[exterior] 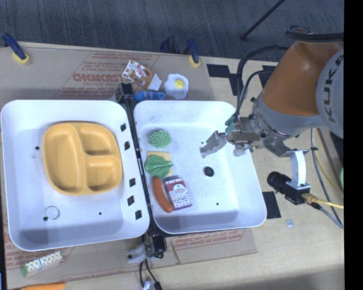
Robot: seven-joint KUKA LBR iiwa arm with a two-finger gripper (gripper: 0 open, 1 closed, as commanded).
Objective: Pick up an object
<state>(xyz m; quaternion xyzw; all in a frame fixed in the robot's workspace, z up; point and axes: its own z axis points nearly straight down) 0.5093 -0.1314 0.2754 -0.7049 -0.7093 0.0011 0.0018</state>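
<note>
Our gripper (210, 147) hangs over the right bin (245, 189) with nothing between its fingers, which look slightly spread, though that is hard to judge from this slant. The candidates lie well to its left along the bin's left side: a green ball (160, 139), a lettuce-like green piece (158, 164), and a red packet (177, 192) touching an orange sausage (163, 195). We judge the green ball the cleanest target, since it sits apart, so we should centre over it and descend straight, keeping clear of the bin's wall.
</note>
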